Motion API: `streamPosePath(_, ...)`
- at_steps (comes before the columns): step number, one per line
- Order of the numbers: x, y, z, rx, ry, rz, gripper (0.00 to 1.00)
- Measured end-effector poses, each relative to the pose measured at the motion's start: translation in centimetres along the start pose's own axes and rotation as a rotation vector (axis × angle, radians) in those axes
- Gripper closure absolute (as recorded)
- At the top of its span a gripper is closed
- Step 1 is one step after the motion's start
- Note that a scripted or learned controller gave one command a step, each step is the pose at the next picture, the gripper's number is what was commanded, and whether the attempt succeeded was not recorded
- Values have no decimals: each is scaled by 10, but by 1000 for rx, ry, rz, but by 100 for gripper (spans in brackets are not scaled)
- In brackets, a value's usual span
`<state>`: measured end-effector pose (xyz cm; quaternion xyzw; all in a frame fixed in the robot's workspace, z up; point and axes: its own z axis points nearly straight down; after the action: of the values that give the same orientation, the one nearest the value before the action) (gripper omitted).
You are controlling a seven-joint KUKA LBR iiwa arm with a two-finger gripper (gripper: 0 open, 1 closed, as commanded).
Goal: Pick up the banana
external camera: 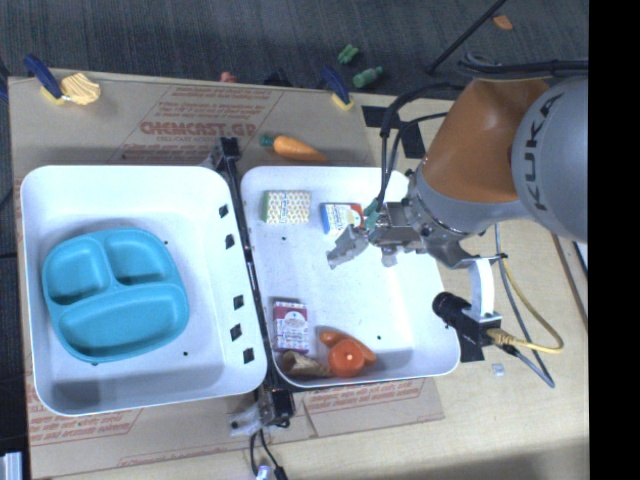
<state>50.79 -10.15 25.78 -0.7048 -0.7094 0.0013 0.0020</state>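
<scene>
A dull brownish-yellow piece (303, 366) lies against the front wall of the right bin (420, 318), between a red box (290, 326) and an orange-red round fruit (348, 356). It looks like the banana, though it is partly hidden and hard to make out. My gripper (345, 249) hangs over the middle of the right bin, pointing left. It is well behind the brownish piece and just in front of a small carton (340, 215). Nothing shows in its grasp.
A green-and-white packet (288, 206) lies at the back of the right bin. The left bin (40, 198) holds a blue divided tray (115, 293). A toy carrot (295, 148) rests on the cardboard behind the bins. The arm's body covers the right bin's right side.
</scene>
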Motion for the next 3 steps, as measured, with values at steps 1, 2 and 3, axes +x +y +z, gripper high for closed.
streamPosePath(1, 51, -31, 62, 1, 0, -72, 0)
streamPosePath(2, 106, 76, 66, -1, -1, -129, 0)
streamPosePath(3, 40, 25, 66, 0, -1, -314, 0)
